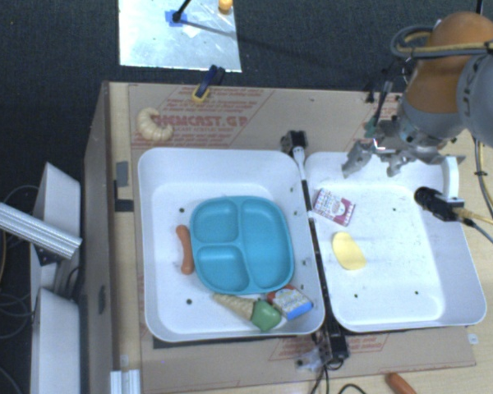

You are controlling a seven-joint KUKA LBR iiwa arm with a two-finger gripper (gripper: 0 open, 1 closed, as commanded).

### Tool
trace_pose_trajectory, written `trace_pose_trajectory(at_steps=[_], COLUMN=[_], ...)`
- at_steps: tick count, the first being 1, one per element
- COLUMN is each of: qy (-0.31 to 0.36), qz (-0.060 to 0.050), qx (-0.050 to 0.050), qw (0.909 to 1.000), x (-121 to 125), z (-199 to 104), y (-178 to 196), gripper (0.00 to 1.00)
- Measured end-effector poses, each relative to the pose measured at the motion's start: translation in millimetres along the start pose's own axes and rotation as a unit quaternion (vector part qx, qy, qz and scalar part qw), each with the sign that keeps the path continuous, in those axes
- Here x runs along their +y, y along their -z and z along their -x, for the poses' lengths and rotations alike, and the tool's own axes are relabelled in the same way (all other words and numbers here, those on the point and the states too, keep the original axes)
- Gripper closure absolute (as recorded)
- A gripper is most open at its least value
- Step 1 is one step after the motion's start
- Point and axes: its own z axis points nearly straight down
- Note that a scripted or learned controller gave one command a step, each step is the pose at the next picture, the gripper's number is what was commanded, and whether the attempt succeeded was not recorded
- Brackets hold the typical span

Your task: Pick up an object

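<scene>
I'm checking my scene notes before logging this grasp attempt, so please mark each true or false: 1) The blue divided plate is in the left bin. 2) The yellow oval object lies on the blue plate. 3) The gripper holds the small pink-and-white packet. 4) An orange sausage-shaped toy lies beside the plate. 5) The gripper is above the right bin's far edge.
1) True: the blue divided plate sits in the left white bin.
2) False: the yellow oval object lies in the right white bin.
3) False: the small pink-and-white packet lies on that bin's floor, apart from the gripper.
4) True: the orange sausage-shaped toy lies left of the plate.
5) True.
</scene>
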Motion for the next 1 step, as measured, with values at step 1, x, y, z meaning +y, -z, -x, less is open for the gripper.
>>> trace_pose_trajectory(at_steps=[1], qy=[-0.001], qz=[0.004], qx=[0.0], qw=[1.0], x=[-11.9], z=[1.5], y=[-107.4], gripper=[0.0])
